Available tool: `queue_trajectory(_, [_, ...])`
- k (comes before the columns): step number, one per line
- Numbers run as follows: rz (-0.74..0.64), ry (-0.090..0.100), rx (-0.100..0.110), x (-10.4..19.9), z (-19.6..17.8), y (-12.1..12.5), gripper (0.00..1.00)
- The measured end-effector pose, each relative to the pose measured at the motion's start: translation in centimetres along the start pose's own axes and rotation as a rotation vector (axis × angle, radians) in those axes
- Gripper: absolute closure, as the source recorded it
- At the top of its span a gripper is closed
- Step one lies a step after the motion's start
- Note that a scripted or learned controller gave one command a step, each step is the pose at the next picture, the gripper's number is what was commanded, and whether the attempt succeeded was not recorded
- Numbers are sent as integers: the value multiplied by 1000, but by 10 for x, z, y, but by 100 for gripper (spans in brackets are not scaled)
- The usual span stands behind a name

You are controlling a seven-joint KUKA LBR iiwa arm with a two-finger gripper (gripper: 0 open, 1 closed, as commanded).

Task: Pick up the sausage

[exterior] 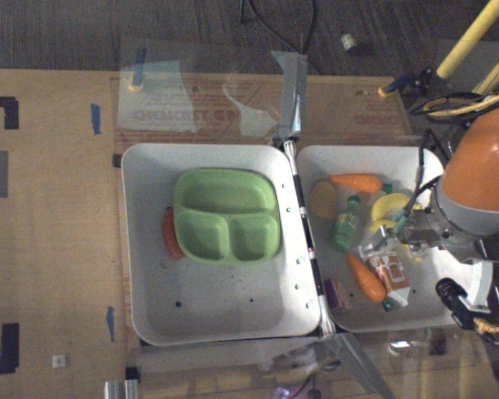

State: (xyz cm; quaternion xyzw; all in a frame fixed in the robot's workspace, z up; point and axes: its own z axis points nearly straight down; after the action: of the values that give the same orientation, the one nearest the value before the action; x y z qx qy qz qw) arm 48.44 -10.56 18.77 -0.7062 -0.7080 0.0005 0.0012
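In the left bin (150, 306), the sausage (171, 233) lies tucked against the green tray's (227, 214) left edge, long axis running near-to-far. The gripper (392, 236) hangs over the right bin (424, 306) clutter, near the carrot (366, 278) and bottle (346, 223); grip state unclear, nothing seen held. Sausage sits well apart, leftward past the divider.

A green three-compartment plate (227, 215) is seen in the left bin (150, 306), a sausage (171, 233) lying against its left edge. The gripper (388, 236) is poised over the right bin (428, 316), amid carrots and a green bottle (346, 223).
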Motion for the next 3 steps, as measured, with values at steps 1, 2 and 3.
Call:
queue_trajectory(1, [38, -1, -3, 11, 86, 82, 0])
queue_trajectory(2, [83, -3, -7, 10, 98, 164, 0])
queue_trajectory(3, [303, -2, -3, -62, 101, 183, 0])
